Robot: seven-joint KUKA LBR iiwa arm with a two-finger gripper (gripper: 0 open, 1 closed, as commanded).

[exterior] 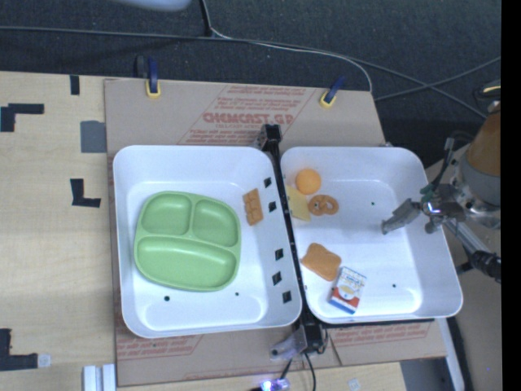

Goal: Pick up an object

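Half-hidden arm [480, 177] at frame edge

The arm reaches in from the table's right edge, its claw [407, 216] low over the right side, empty and pointing leftward.

I see a pale wood surface [49, 243] with black tape marks, carrying a cardboard sheet [244, 112] clamped at its far edge; two white bins [130, 169] sit side by side on the cardboard.
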